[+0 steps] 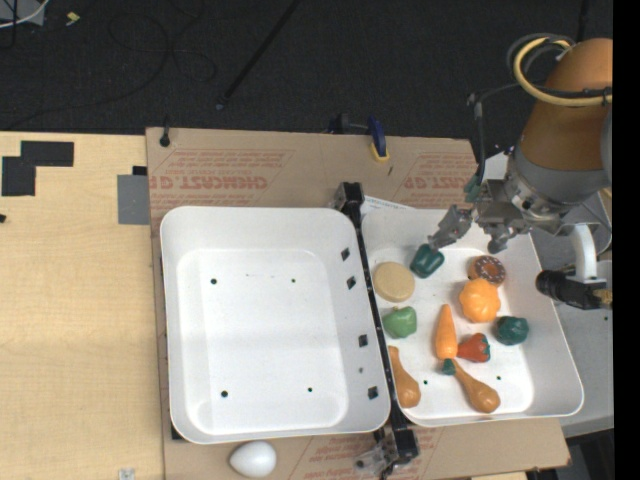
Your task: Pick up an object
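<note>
camera view | gripper (478,230) seen over the right bin (560,388) — fingers spread apart, nothing clamped between them | dark green toy (427,260) lies in the right bin, just below the left fingertip | mirrored lettering on the cardboard (250,173) behind the bin is printed reversed — not confidently read

Glossy white plastic bins (180,268)

Arm (565,118) cut off by right and top edges. Gripper (478,223) finger gap too small to judge. Squash (402,378) partly hidden behind the divider clips between bins. Clamp (385,456) at near edge cut off by frame bottom. Far-left cables (25,3) cropped at top.
</note>
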Available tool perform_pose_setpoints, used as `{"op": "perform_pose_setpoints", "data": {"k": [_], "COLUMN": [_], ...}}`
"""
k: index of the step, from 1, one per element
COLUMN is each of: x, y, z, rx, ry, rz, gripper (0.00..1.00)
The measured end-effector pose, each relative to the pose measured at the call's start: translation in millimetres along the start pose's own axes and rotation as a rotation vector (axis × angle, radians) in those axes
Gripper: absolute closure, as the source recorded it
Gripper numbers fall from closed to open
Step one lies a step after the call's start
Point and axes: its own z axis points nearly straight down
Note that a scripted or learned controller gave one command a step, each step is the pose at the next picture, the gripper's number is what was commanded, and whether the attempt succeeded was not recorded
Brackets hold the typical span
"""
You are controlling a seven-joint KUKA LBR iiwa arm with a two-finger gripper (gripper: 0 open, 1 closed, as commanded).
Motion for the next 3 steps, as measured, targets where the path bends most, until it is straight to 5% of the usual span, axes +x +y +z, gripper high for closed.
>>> {"op": "perform_pose_setpoints", "data": {"k": [1,2,3], "x": [12,21,20], "y": [44,17,18], "z": [113,176,163], "rx": [0.003,0.002,0.001], "ry": [0.001,-0.001,0.000], "rz": [-0.004,0.003,0.007], "gripper": [0.00,0.00,1.00]}}
